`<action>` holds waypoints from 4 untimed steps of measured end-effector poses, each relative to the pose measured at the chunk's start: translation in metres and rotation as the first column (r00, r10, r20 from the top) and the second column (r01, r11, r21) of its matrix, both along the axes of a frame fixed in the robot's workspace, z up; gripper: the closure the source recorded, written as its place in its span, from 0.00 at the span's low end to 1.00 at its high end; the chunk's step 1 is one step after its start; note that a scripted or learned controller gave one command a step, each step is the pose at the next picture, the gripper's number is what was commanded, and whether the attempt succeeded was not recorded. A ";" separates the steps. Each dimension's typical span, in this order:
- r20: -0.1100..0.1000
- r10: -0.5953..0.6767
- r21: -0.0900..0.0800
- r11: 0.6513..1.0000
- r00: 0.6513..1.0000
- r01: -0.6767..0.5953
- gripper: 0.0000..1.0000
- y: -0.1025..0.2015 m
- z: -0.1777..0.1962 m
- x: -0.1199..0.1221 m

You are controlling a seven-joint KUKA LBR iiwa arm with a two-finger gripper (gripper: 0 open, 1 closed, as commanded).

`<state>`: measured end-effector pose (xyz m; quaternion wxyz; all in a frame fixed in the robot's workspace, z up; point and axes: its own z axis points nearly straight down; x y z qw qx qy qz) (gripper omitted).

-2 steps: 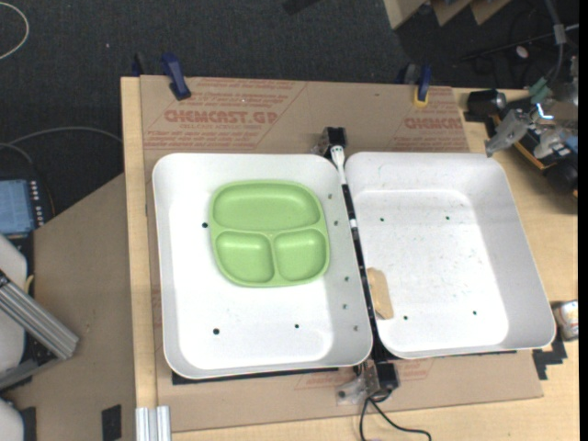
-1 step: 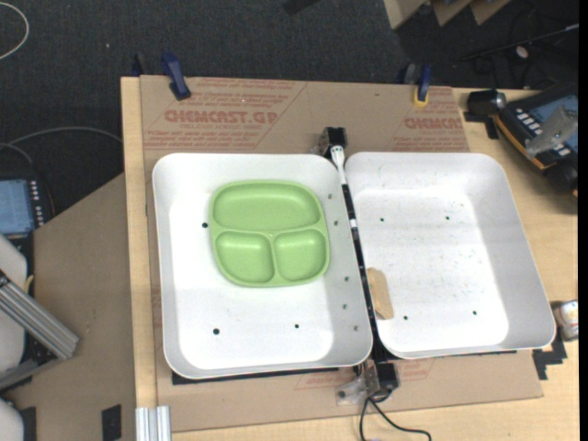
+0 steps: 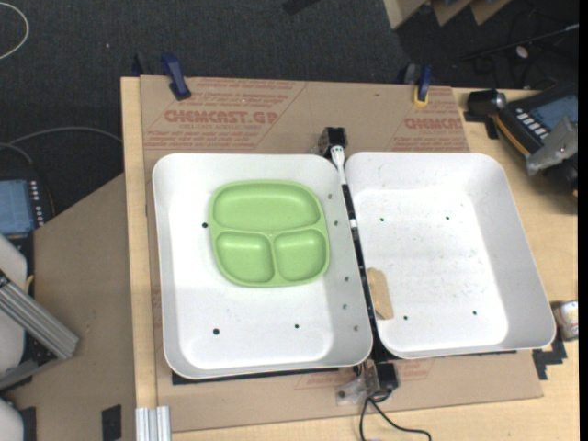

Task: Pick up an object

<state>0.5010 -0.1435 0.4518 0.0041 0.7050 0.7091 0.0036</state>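
A light green divided plate with three compartments lies flat in the left white bin, in its upper middle part. Nothing touches or covers the plate. The right white bin sits beside it, its floor marked with small dark specks.
Both bins rest on a cardboard-covered bench held by clamps at the back edge. A tan strip lies on the seam between the bins. Dark and grey hardware sits at the far right, beyond the right bin.
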 end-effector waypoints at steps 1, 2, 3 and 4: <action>-0.004 -0.004 -0.003 1.000 1.000 0.004 1.00 -0.003 0.005 0.003; -0.021 -0.003 0.004 1.000 1.000 0.004 1.00 0.031 -0.081 -0.023; -0.016 0.012 0.005 1.000 1.000 -0.012 1.00 0.179 -0.095 -0.022; -0.006 0.002 0.003 1.000 1.000 -0.002 1.00 0.245 -0.061 -0.021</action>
